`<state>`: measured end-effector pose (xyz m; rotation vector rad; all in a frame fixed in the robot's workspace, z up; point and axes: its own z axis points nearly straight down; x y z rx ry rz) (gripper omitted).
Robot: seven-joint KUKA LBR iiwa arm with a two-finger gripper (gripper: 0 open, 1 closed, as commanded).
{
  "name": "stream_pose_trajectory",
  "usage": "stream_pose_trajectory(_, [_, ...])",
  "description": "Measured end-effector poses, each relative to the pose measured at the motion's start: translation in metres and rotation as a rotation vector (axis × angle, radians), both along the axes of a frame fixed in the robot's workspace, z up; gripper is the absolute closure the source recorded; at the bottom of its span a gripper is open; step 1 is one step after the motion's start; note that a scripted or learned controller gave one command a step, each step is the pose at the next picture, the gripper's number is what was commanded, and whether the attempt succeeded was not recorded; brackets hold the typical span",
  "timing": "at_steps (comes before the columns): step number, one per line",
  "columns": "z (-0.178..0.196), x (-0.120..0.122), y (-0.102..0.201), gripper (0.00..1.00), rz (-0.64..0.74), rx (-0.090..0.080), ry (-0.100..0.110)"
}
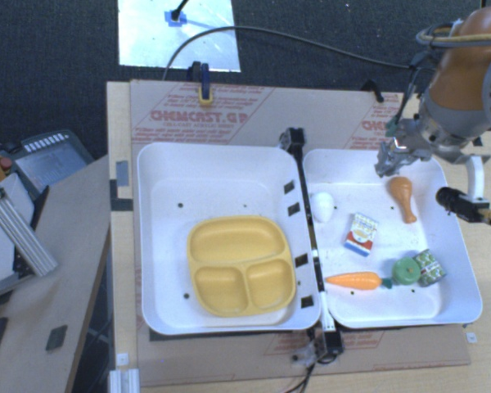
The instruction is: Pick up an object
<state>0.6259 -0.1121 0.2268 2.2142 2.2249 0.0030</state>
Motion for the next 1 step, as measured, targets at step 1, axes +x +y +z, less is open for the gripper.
stream_pose_trajectory(1, [-0.0077, -0.0215, 0.0543, 1.0, 0.004, 0.003, 0.003])
